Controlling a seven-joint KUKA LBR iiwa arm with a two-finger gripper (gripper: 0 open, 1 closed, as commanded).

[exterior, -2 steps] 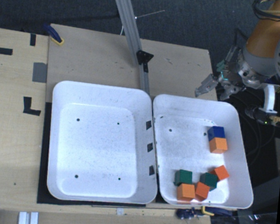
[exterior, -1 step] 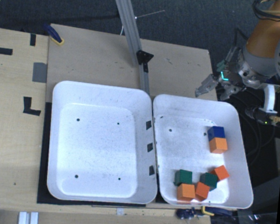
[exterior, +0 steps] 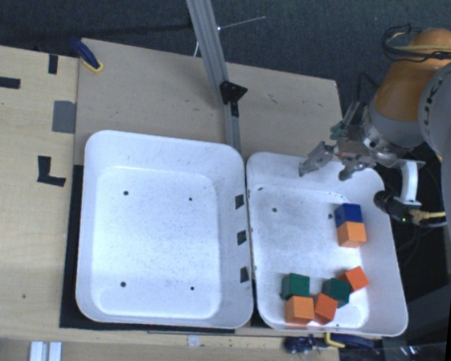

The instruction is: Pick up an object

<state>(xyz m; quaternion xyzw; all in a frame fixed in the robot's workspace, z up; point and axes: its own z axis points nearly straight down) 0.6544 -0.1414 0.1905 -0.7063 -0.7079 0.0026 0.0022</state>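
The right bin [exterior: 285, 223] holds several small blocks. A blue block [exterior: 349, 214] sits against an orange block [exterior: 352, 234] near its right wall. Near the front lie a green block [exterior: 295, 285], an orange block [exterior: 300, 309], a red-orange block [exterior: 325, 308], a dark green block [exterior: 337, 290] and another red-orange block [exterior: 356, 278]. My gripper [exterior: 326, 166] hangs over the far rim of the right bin, open, with nothing between its spread fingers. It is well behind the blue block.
The left bin [exterior: 94, 201] stands beside the right one. A slanted metal pole [exterior: 212, 49] runs down to the gap between the bins. The grey and orange arm [exterior: 418, 84] fills the upper right. A blue and yellow clamp [exterior: 86, 55] lies on the bench's far left.
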